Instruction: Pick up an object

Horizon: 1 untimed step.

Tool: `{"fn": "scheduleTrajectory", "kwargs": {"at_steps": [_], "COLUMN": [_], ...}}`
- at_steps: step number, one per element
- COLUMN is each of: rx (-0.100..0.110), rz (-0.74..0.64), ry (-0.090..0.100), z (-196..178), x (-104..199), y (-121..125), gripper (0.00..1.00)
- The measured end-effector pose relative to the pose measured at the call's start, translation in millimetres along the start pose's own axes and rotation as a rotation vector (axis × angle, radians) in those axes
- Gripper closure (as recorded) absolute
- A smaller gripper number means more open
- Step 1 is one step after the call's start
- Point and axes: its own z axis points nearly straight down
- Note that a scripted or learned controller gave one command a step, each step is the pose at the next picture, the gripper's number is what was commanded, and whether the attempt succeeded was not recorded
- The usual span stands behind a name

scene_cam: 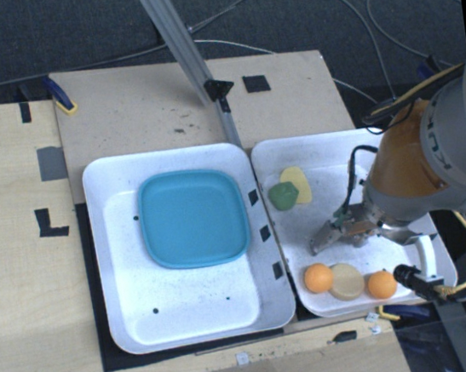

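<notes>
Left bin [115, 266]: blue plate [193, 217]. Right bin [314, 148]: green and yellow pieces, then orange ball [318, 278], beige disc [346, 281], second orange ball [382, 284] at the near wall. Balls probably light, smooth, prone to roll; grasp across the middle. Gripper [320, 243] low, slanted left over the floor above them; finger state indiscernible.
</notes>
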Motion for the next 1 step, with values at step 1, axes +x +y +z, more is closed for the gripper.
{"fn": "scheduleTrajectory", "kwargs": {"at_steps": [1], "rx": [-0.003], "rz": [0.001], "ry": [-0.002], "z": [-12.2], "x": [-1.2], "y": [0.7], "gripper": [1.00]}}
